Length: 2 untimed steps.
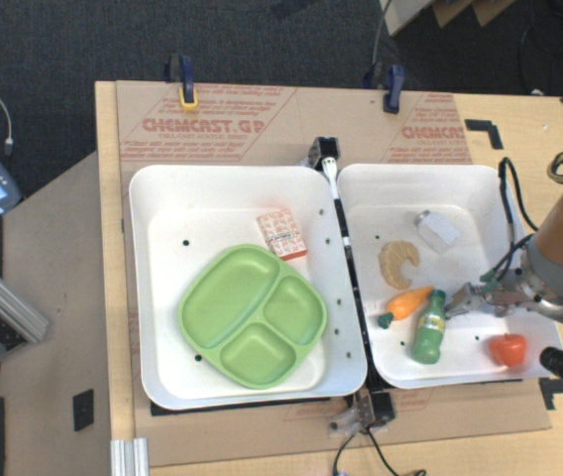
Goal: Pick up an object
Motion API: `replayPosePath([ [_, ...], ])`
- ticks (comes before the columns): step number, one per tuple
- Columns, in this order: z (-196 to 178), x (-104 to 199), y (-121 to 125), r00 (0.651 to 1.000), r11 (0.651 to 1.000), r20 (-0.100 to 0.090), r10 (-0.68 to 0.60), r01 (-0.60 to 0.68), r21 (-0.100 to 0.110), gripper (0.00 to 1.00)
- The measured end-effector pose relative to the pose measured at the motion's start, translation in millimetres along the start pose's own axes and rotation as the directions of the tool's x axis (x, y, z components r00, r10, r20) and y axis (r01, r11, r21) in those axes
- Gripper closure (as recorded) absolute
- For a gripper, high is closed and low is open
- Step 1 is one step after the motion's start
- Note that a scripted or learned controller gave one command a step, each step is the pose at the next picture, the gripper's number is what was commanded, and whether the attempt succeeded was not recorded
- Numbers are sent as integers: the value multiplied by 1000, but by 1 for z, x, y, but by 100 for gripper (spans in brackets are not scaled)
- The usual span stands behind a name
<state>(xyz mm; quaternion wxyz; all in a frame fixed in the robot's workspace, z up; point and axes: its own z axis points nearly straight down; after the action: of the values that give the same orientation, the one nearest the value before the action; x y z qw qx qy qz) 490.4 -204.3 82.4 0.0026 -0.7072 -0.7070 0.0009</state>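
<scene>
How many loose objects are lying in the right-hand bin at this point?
5: a grey block near the back, a tan cookie-like piece mid-bin, an orange carrot and green bottle side by side in front, a red item front right. The arm may hide others.

Brown board bench top [232,127] printed with red lettering, bearing two shallow white bins side by side. Left bin [153,266] and right bin [381,191] touching along a shared edge, a black bar [341,236] running down that seam. Two blue clamps [184,77] gripping the board's far edge, beyond the bins.
</scene>
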Motion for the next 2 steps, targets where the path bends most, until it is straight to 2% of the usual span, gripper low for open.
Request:
replayPosePath([
  [1,-13,-1,1,1000,1000,3,1,-1,-5,100],
  [2,-56,-3,0,1000,1000,6,0,0,-10,100],
])
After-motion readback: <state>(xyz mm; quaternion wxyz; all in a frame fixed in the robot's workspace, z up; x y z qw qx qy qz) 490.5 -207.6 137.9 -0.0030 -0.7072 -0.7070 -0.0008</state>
